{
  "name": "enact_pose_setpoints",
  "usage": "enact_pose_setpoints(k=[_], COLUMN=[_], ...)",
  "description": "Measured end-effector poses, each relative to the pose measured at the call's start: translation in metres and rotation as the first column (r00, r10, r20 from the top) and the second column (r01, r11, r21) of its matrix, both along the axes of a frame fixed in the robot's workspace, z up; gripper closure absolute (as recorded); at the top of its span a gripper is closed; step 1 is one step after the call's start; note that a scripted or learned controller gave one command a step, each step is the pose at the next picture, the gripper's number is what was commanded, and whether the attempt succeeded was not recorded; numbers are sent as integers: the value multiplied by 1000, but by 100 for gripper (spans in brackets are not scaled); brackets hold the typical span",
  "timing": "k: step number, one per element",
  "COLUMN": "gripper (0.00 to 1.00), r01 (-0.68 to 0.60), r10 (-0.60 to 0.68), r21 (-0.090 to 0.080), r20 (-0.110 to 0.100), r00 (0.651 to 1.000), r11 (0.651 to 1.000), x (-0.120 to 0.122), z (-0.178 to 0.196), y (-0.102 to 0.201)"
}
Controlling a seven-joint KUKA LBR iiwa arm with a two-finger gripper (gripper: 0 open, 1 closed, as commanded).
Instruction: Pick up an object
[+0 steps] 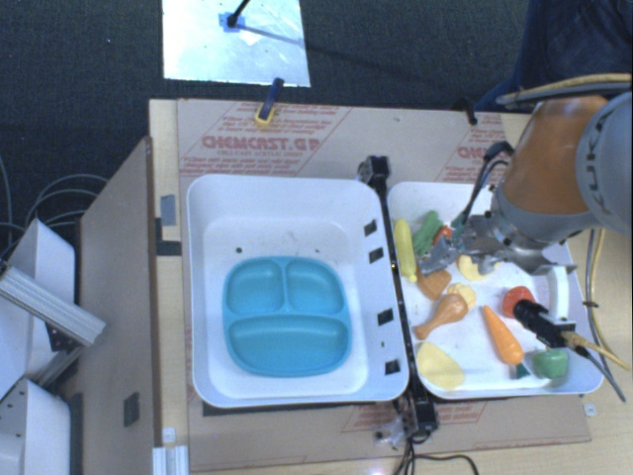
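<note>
Dark carpet surrounds the bench, and on it two shallow white bins sit side by side on a cardboard sheet (297, 137) printed with red lettering.

My gripper (440, 255) hangs low over the upper left part of the right bin (584, 379), reached in from the right with my orange-banded wrist above it. Whether my jaws are parted or closed I cannot tell; the metal tip is too small and cluttered against the toys beneath it, and I see nothing clearly caught there.

The candidates for picking lie all around me. Just beside the tip are a green toy vegetable (428, 232) and a yellow corn cob (404, 247) lying along the bin's left wall. Below the tip sits a tan piece (433, 283), then a toy chicken drumstick (442, 314), a pale yellow lemon-like piece (440, 366), an orange carrot (502, 334), a red piece (518, 300) and a green one (550, 363) near the lower right corner. They lie loose and crowded, I judge so that any descent meets something.

The left bin (213, 265) holds a blue divided plate (287, 315), lying flat and well apart from me. Beyond the bench a shiny sheet (232, 28) lies on the carpet.
</note>
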State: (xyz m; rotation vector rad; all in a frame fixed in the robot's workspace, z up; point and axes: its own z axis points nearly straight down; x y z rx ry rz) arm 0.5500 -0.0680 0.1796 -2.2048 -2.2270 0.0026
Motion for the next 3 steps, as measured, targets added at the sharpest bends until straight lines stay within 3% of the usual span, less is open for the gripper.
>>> enact_pose_setpoints(k=[1, 2, 3], gripper=[0, 100, 100], r01=[12, 9, -2], r10=[-12, -9, 2], r21=[-3, -4, -3], r20=[2, 11, 20], r00=[1000, 1000, 1000], r11=[1000, 1000, 1000], x=[-41, -37, 11], z=[-100, -85, 11], y=[-30, -29, 33])
